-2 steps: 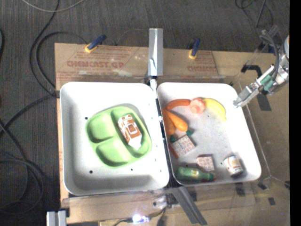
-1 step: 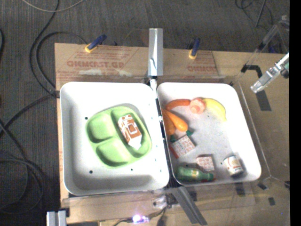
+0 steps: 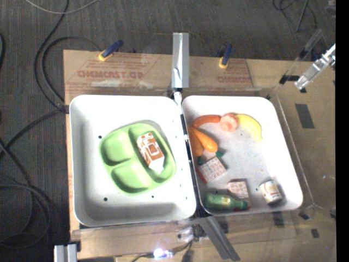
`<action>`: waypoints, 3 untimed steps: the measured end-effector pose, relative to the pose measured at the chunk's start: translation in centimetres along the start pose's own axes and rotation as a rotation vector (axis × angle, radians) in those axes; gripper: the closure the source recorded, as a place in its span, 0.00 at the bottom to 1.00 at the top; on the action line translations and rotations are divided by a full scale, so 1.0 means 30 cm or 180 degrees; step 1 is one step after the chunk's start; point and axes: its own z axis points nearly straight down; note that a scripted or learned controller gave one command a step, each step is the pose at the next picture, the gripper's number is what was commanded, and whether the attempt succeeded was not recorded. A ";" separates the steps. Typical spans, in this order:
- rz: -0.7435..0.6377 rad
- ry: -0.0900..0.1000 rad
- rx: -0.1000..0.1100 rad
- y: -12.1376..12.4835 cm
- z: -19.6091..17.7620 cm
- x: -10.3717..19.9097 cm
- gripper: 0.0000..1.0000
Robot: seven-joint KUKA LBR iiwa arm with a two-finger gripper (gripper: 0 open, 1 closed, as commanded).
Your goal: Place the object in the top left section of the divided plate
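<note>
A green divided plate lies in the left white bin. A small orange and white carton lies on its side in the plate's right-hand section, running from the upper middle down toward the plate's right rim. The plate's upper left section and its lower section hold nothing.
The right bin holds two orange carrots, a pink round fruit, a yellow fruit, a red and white box, a small packet, a green bottle and a small can. A metal post stands behind the bins.
</note>
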 end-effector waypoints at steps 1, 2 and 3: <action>-0.0276 0.0000 -0.0001 0.163 -0.057 -0.166 1.00; -0.0636 0.0002 -0.0001 0.153 0.057 -0.158 1.00; -0.0968 0.0000 -0.0002 0.010 0.047 -0.063 1.00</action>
